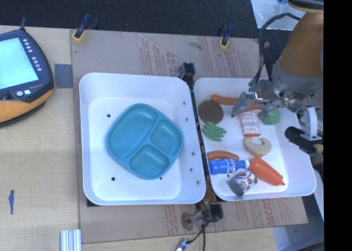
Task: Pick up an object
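The camera view looks down at a slant on a light wooden bench [38,178] covered in part by a brown cardboard sheet [137,46], on which two shallow white bins sit side by side. The left white bin [91,93] holds a blue plastic divided plate [144,140], lying flat near the bin's middle. The right white bin [300,187] holds a scatter of small things: a round dark brown disc [210,111] near its left wall, a green leaf-shaped toy [214,131] just below it, an orange carrot-like stick [223,100] toward the far rim, a small red and white packet [250,125] in the middle, a tan ring-shaped piece [257,146] beneath that, a blue and white bottle [225,165] lying on its side with a thin red sausage shape [223,155] just above it, a large orange cone-shaped toy [268,172] beside the bottle's cap, and a small grey can [238,184] near the front rim. The grey arm with its orange band [302,35] reaches in from the right, and its pincer [247,103] hangs over the far part of the right bin, just above the packet and next to a green round object [270,116]. Whether the pincer is released or clenched cannot be told from this angle. A tablet-like controller with an orange rim [19,74] rests on the bench to the left.
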`<state>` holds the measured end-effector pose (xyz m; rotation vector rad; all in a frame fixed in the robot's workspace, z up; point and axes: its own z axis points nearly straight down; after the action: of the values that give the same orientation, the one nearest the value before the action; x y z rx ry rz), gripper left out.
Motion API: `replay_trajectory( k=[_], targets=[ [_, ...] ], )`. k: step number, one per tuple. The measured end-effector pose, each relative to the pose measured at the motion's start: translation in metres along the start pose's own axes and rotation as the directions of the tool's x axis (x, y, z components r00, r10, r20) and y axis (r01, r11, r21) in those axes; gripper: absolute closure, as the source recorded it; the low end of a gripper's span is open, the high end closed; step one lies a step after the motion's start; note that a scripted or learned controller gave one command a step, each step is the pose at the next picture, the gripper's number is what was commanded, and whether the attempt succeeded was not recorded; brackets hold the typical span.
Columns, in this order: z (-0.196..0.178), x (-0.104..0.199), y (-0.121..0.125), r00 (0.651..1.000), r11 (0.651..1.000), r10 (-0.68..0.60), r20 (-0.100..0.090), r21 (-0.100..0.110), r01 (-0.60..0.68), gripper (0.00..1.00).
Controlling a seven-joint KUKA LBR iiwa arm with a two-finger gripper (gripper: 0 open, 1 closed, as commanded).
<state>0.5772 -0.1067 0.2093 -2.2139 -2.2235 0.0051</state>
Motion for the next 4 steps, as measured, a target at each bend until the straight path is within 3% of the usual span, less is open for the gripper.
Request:
replay_trajectory(
  k=[1, 2, 3, 4],
  targets=[
    [0.111, -0.021, 0.056, 1.000, 1.000, -0.003, 0.004, -0.009, 0.003, 0.00],
    [0.115, 0.014, 0.081, 1.000, 1.000, -0.002, 0.003, -0.007, 0.002, 0.00],
    [0.104, 0.014, 0.082, 1.000, 1.000, -0.005, 0.003, -0.006, 0.005, 1.00],
    [0.104, 0.014, 0.081, 1.000, 1.000, -0.005, 0.003, -0.006, 0.005, 0.00]
  ],
)
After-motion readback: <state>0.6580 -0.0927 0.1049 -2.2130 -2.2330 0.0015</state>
